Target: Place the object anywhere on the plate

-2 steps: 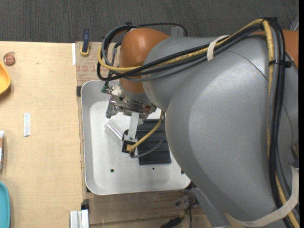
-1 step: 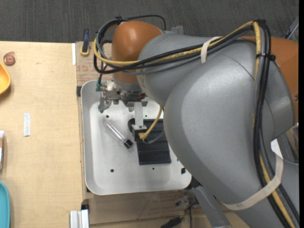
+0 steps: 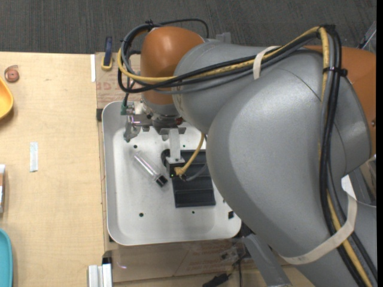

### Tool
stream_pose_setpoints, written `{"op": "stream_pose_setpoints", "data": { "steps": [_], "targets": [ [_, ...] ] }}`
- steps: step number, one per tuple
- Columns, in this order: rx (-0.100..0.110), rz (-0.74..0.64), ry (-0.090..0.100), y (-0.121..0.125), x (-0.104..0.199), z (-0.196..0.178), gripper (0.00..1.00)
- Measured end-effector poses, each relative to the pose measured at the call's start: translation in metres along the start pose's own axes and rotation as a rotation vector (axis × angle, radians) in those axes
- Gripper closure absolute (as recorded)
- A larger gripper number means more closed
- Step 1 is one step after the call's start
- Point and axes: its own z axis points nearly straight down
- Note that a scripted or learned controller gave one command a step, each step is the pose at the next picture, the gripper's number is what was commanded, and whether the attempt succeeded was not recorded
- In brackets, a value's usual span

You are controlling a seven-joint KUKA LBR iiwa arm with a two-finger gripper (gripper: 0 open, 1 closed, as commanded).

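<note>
White bin point(image 3: 111, 184), shallow, centre of frame; left, lower and upper-left rims visible, right side covered by the grey arm. Floor of bin bare along the left wall and across the lower part, so open room there. Arm bulk fills the right half of the frame.

Gripper point(image 3: 143, 128) sits low over the upper part of the bin, under the orange band. Open or closed: cannot tell, the wrist hides the tips.

Clear tube point(image 3: 145, 165) with a black cap lies flat on the bin floor, slanted, cap end toward lower right. It is just below the gripper in the frame, near it, not seen to be held.

Pale wood bench to the left of the bin. At the far left edge: yellow dish point(image 3: 5, 102) upper, teal dish point(image 3: 5, 257) lower, both cut off; which is the plate, cannot tell. Both well apart from the tube. Small white strip point(image 3: 33, 157) and reddish disc point(image 3: 11, 73) also on the wood. Dark carpet along the top.
</note>
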Motion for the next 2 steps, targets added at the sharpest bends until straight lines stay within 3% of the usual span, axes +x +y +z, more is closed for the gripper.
{"op": "stream_pose_setpoints", "data": {
  "steps": [1,2],
  "targets": [
    [0.0,0.296,0.001,0.0242,-0.0034,0.0144,0.0],
    [0.002,0.295,-0.003,0.0238,-0.0046,0.0062,1.0]
  ]
}}
